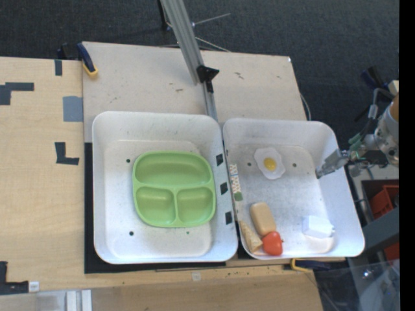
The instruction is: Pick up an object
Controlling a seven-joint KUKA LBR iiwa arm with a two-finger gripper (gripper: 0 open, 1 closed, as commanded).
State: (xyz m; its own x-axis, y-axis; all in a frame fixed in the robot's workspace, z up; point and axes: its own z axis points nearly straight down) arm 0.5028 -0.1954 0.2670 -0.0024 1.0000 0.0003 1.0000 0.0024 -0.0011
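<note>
Currently the pickable stuff sits in the right shallow white bin [337,149]. A white-and-yellow toy fried egg [269,162] lies flat near the bin's back, roughly mid-width. A tan loaf-shaped block [262,217] is toward the front left, lying flat. A small red round tomato-like piece [273,243] touches that block's front end. A tan wedge-shaped piece [251,238] lies just beside both, against the bin's left wall. A white lumpy object [318,228] is in the front right corner, hard to make out against the white floor.

My grey two-finger gripper [327,166] hangs over the right rim of that bin, pointing in toward the egg, well apart from every item. I cannot tell whether it is open or closed: it reads as one grey sliver from this angle. My grey arm [391,127] is at the far right of the view, partly cut off.

The left shallow white bin [104,173] touches the right one along the middle. It holds a light green three-compartment plastic plate [174,188], lying flat and about centred.

Both bins rest on the pale wooden bench [39,141]. A blue-and-yellow clamp [87,59] is at the back left of the board behind the bins. A slanted grey metal pole [185,34] comes down to the seam between the bins.
</note>
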